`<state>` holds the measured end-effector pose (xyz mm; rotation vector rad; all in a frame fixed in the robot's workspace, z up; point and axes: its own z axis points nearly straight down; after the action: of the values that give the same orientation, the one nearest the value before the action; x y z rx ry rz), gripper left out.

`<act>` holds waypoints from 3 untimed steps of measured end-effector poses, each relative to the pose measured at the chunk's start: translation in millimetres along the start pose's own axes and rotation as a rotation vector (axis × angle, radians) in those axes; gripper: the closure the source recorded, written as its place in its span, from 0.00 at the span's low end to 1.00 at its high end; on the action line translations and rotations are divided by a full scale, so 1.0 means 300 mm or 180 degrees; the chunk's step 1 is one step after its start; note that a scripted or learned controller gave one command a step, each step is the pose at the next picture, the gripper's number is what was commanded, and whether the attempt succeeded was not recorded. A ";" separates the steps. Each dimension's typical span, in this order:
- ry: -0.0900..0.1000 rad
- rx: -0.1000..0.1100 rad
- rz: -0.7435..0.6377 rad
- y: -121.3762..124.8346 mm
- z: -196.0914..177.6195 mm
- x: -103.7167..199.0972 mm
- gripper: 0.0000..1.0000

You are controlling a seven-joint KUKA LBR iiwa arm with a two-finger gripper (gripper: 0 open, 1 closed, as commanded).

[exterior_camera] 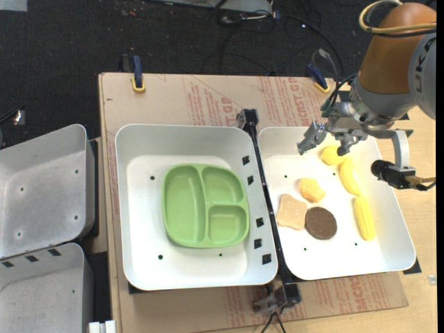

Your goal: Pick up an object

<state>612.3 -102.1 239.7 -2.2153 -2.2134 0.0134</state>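
The grey KUKA arm with its orange band (395, 50) reaches in from three o'clock and hangs over the far end of the right-hand shallow white bin (399, 252). Its two-finger gripper (331, 141) points down at the bin's twelve o'clock area; the dark fingers look spread apart, with nothing visible between them, so it holds nothing.

The candidates all lie in the right bin. Nearest the gripper, just at its five o'clock, is a small yellow rounded plastic piece (329, 154), and touching or nearly touching that is a curved yellow toy banana (350, 175). Toward the bin's centre sits a yellow-orange lumpy wedge, perhaps toy cheese or fruit (311, 189). At six o'clock from it lie a tan slice of toy bread (292, 212) and a flat brown round disc like a toy burger patty (321, 223), edges touching. At four o'clock in the bin lies a yellow toy corn cob (364, 218), apart from the rest.

These appear to be hollow plastic play food: probably light, stiff, smooth and rather slippery, not fragile. The small rounded piece may squirt out of a pinch; the banana and the corn cob seem best taken across their narrow middle. The bread and patty lie flat, offering little edge.

The left-hand white bin (132, 151) carries a light green divided plastic plate (206, 205).
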 end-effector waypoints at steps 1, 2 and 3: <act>-0.0003 -0.0041 -0.0006 0.007 -0.027 0.001 0.00; -0.0004 -0.0030 -0.0005 0.034 0.130 0.007 0.00; -0.0004 -0.0032 0.0001 0.047 0.288 -0.019 0.00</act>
<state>625.3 -107.6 153.1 -2.2214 -2.2188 0.0038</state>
